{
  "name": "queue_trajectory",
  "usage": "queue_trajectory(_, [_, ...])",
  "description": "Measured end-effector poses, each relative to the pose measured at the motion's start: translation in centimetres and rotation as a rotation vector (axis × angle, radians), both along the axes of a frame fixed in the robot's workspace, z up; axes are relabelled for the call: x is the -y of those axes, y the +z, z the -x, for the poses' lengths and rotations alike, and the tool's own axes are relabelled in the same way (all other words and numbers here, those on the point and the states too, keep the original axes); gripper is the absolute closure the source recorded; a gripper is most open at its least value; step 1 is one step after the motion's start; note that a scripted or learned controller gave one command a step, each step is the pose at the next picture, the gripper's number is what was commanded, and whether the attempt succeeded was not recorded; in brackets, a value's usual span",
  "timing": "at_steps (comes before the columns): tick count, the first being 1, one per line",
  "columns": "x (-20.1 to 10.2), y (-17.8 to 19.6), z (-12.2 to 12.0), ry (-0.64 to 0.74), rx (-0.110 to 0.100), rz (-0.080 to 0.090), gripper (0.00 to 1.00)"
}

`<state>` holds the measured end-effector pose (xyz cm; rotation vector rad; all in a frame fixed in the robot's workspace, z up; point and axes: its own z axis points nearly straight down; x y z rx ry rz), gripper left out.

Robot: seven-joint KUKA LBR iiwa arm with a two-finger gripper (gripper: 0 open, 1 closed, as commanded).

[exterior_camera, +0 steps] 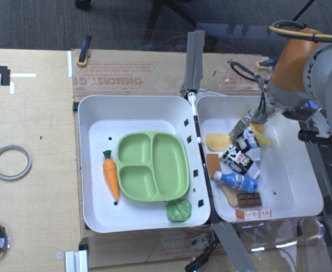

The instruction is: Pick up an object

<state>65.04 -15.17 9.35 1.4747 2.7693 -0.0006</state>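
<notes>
Grey arm with orange band, reaching in from the right, wrist tilted down over the right bin (302, 180). Gripper (241, 130) low at the top of a heap of small items, likely placed there because the clutter offers the nearest pick; open or closed, impossible to tell from this angle. Just beneath: black-and-white patterned packet (237, 158), yellow banana-like piece (263, 136) beside it, pale yellow wedge (217, 141) to the left. Further down the heap: blue bottle (238, 181), chocolate bar (249, 199), orange-labelled box (254, 213). Nothing visibly lifted. Across the divider, in the left bin (92, 152): green divided plate (153, 166), carrot (111, 174) just beside it, green leafy toy (179, 210) near its lower corner.
</notes>
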Motion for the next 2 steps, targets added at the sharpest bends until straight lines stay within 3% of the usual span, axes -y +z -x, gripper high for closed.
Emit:
queue_trajectory(1, [0.0,1.1,-0.2,0.003,0.005,0.003,1.0])
queue_trajectory(2, [-5.5,10.9,-0.9,-0.116,-0.002,-0.001,1.0])
